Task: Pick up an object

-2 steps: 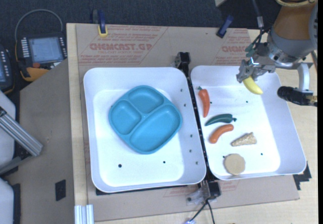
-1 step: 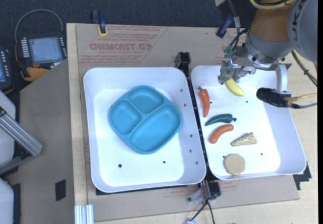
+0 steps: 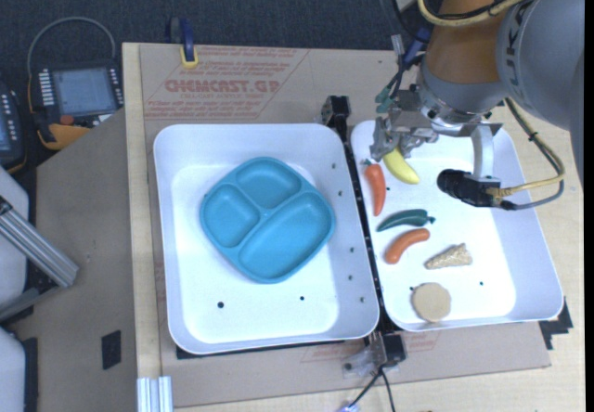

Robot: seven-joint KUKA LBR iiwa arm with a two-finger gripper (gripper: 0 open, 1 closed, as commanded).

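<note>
We see the gripper (image 3: pixel 394 143) low over the right bin's (image 3: pixel 531 243) far-left corner, touching or just above the banana (image 3: pixel 402 167). Whether it grips, we cannot tell. The banana's long axis runs diagonally, beside the carrot (image 3: pixel 375 187).

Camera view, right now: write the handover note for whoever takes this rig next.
Gripper: low over the top left of the right bin, at the yellow banana; grasp cannot be confirmed.
Right bin: banana, orange carrot, green pepper, sausage, wedge of bread, round cookie.
Left bin: blue divided plate.
Done: nothing visibly lifted.
Left: secure one object and raise it; the banana looks the likely target.
</note>
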